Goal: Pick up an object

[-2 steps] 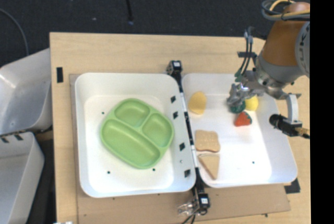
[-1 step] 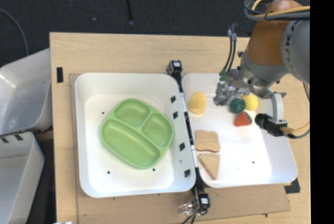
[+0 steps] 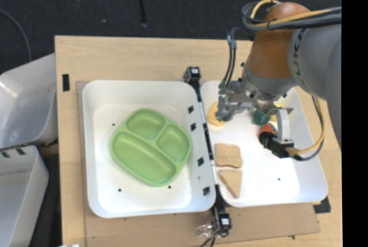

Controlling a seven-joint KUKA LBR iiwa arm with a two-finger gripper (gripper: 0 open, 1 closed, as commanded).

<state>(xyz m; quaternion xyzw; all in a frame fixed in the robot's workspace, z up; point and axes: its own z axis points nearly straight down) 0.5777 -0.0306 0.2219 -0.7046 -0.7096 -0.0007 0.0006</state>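
My gripper [image 3: 225,111] hangs low over the back left part of the right bin [image 3: 299,182], right over a small round yellow piece [image 3: 215,117] that peeks out beside it. A green object [image 3: 261,117] sits just right of the gripper, partly hidden by the wrist. Two tan bread-like pieces lie nearer the front: a square slice [image 3: 227,154] and a wedge [image 3: 232,182]. Nothing shows between the fingers.
A green divided plate [image 3: 150,146] lies in the left bin [image 3: 98,182]. A black and red fitting with a yellow cable [image 3: 275,143] hangs from the wrist over the right bin. The divider [image 3: 201,136] between the bins runs just left of the gripper.
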